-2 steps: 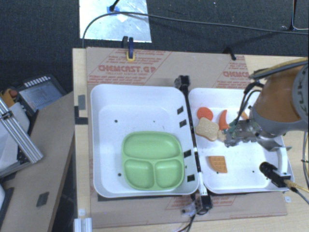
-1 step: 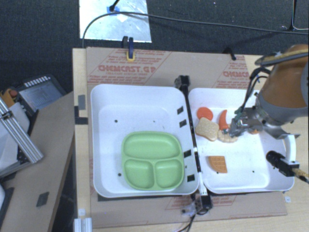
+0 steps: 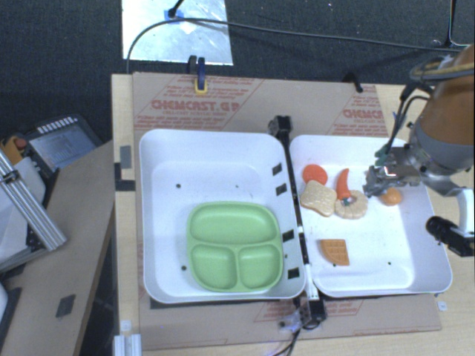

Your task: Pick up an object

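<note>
The likeliest target is judged to be the small orange piece (image 3: 392, 196), which lies in the right bin (image 3: 423, 273) toward the right of the frame, just beside the tool (image 3: 380, 178). Nothing is seen held by the tool; whether it is open or closed cannot be told, since it is small and blurred against the white floor.

Just left of that piece, a red pepper (image 3: 343, 182) stands on end against a round biscuit (image 3: 351, 205), and a pale bread-shaped piece (image 3: 318, 197) touches the biscuit's left side. A red-orange tomato (image 3: 315, 173) sits above the bread, and a square cracker (image 3: 335, 251) lies apart lower down. The items are clustered near the bin's middle, so a low approach from the right edge is suited to reaching them; the crowding is judged to risk nudging neighbours.

In the left bin (image 3: 159, 199) a green tray (image 3: 234, 245) with three compartments is seen at lower centre. Both bins rest on cardboard (image 3: 245, 102) laid over the counter (image 3: 119, 124).
</note>
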Robot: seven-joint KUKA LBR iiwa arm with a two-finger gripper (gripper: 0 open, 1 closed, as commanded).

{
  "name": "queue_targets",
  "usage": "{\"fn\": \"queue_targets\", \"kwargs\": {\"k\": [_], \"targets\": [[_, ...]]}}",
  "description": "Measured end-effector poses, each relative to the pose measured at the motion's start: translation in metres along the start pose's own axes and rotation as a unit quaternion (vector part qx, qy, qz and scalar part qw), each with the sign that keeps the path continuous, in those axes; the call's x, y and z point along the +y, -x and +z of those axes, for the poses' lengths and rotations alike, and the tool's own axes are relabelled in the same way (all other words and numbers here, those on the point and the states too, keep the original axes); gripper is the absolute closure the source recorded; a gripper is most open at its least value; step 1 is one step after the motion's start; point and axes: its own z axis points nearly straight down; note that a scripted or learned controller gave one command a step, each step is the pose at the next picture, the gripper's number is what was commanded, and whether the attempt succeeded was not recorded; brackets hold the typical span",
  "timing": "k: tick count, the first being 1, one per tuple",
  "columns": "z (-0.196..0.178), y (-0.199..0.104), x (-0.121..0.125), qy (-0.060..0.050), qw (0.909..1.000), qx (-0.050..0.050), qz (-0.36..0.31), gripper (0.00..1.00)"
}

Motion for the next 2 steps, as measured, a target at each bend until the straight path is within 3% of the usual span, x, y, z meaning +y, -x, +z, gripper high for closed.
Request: {"fn": "queue_targets", "kwargs": {"k": [2], "targets": [[0.003, -0.103, 0.056, -0.002, 1.0, 0.002, -0.003, 1.0]]}}
